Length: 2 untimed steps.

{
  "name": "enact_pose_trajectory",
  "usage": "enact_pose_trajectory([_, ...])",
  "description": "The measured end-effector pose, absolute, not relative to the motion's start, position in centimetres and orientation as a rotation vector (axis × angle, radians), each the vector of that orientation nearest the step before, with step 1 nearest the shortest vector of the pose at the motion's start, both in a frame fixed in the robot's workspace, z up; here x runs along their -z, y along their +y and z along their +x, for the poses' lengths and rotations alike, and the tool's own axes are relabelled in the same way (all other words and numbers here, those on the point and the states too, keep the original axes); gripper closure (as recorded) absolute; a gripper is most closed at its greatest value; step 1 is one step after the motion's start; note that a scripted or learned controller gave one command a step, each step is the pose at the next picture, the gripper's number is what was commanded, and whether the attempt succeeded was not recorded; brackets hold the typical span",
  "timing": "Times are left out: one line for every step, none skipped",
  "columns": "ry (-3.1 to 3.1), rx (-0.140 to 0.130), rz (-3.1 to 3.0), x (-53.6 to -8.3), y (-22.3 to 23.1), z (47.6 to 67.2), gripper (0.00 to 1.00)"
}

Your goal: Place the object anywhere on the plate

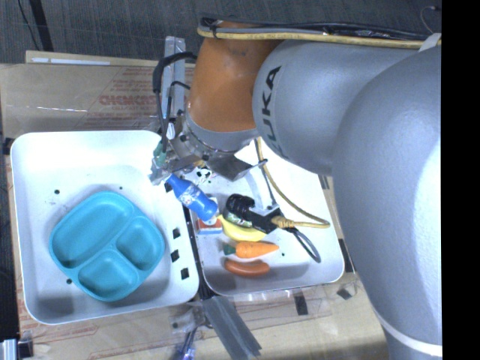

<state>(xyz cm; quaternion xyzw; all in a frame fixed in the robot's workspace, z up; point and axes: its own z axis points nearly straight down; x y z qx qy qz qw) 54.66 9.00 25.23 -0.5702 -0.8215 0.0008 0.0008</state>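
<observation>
The blue bottle (193, 199) looks light and slippery, so grab it round its middle. You cannot tell if the pincer (166, 169) beside it is pinching it.

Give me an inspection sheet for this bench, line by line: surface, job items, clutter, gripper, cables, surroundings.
Surface: left bin and right bin, both white, side by side.
Job's things: blue plate with three compartments lies in the left bin, nothing on it; blue bottle is tilted over the wall between the bins, not on the plate.
Clutter: banana, carrot and sausage are bunched in the right bin.
Grippers: gripper is at the bottle's upper end; whether it holds the bottle cannot be told.
Cables: yellow cable loops over the right bin.
Surroundings: cardboard under the bins, dark floor beyond.
</observation>
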Motion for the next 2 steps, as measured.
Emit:
enact_pose_trajectory([-2.633,-0.005,-1.709,-22.14,9.29,50.34,1.0])
enact_pose_trajectory([-2.633,-0.004,-1.71,-22.16,9.29,50.35,0.0])
